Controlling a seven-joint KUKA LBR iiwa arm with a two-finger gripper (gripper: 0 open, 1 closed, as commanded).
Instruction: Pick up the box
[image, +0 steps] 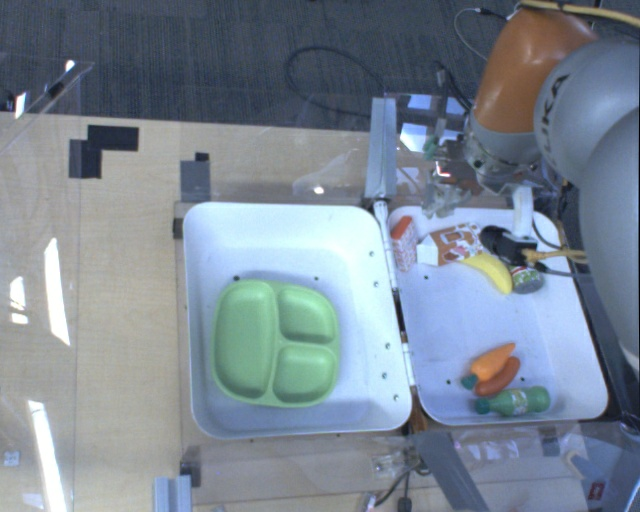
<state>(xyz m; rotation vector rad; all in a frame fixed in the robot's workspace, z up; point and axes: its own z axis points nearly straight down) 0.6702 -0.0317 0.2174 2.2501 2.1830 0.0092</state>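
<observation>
Gripper (438, 198) hangs over the far edge of the right bin (520, 325), low near the rim. It is too blurred and cluttered to tell whether it is wide or narrow, and nothing is visibly held. The arm (580, 110) comes in from the right and leans over the bin's far corner, probably so the gripper can drop straight down on the target. The box (455, 243), printed orange and white, lies flat on the bin floor just in front of the gripper, close but not touching as far as I can see. My read is that this is the approach step, with the grasp not yet made. Lying flat, the box offers only its thin edges, so the pick looks fiddly. A banana (492, 272) sits right against the box's near right corner and could get nudged. A small red-and-white item (403, 243) leans at the bin's left wall, just beside the box; I can't identify it. A round grey thing (527, 281) sits at the banana's tip. At the near end of the bin, well apart from the box, are a carrot (493, 359), a reddish piece (499, 378) touching it, and a green bottle (516, 402) on its side. The left bin (300, 235) holds a green divided plate (275, 342), flat in the middle.
</observation>
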